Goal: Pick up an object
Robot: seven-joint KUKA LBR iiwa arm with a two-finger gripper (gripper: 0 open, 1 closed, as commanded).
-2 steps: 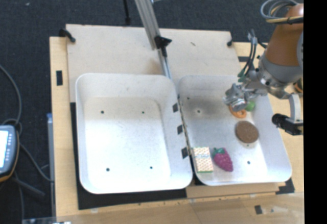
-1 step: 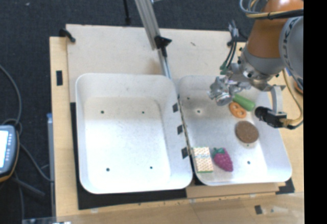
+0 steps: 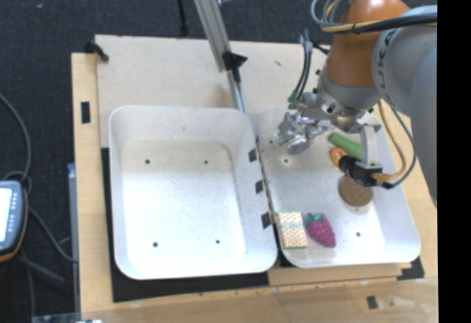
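Gripper (image 3: pixel 293 136) hangs over the far left part of the right bin (image 3: pixel 397 229), close to the wall that this bin shares with the left bin (image 3: pixel 121 167). It is a cluster of shiny metal parts, and from this slanted view I cannot tell whether its fingers are spread or closed; nothing can be seen between them. The arm (image 3: pixel 368 57) comes in over the right bin's far right corner, its orange band sitting above the grey wrist.

All the loose objects lie in the right bin. A green piece (image 3: pixel 344 143) lies just beside the wrist, toward the bin's far right side, partly hidden by the arm's hardware. Touching or nearly touching it on the near side is a small orange piece (image 3: pixel 338 157) (its shape is too hidden to name). A round brown disc (image 3: pixel 357 192) rests a little nearer the bin's front, close to the orange piece. At the bin's near left corner lies a small box (image 3: pixel 293 229) with a yellowish top and green print, set against the shared wall. Just beside the box, on its right, lies a magenta toy berry (image 3: pixel 321 230), seemingly with a bit of green at its far end. None of these objects touches the gripper; the bare white floor lies under it.

A slanted aluminium post (image 3: pixel 210 12) rises from behind the two bins, near their shared far corner.
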